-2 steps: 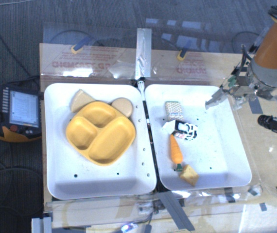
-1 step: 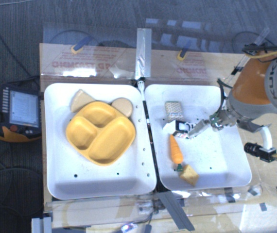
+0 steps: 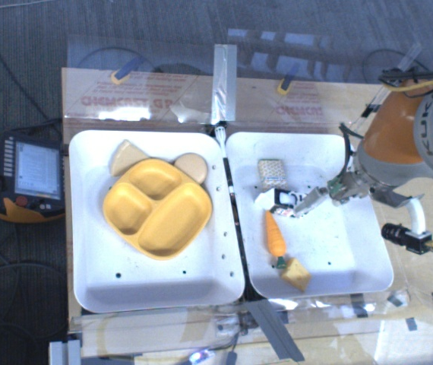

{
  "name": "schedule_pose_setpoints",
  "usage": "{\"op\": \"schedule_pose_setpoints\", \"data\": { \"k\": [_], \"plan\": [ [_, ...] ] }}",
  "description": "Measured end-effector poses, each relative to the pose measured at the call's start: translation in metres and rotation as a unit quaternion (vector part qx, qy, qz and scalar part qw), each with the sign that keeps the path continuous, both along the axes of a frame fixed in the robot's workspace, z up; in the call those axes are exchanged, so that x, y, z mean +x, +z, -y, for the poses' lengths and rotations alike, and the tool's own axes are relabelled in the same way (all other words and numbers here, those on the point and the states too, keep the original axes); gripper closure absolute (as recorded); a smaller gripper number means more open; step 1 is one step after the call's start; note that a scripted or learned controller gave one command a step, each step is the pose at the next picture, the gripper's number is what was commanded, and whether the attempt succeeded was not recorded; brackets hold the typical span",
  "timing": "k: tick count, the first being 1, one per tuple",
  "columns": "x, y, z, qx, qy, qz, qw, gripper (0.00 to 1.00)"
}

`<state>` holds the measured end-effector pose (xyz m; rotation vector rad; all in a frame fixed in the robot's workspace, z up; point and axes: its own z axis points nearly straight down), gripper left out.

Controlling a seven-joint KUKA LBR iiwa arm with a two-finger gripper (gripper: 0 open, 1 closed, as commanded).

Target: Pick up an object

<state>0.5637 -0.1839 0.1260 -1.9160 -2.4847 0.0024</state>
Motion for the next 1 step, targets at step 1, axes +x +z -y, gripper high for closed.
{"op": "schedule_pose_setpoints", "data": {
  "k": [1],
  "plan": [
    [-0.0004,-0.0336,-0.0665,-0.0058,0.111,0.011,0.9937,0.00]
  ]
}}
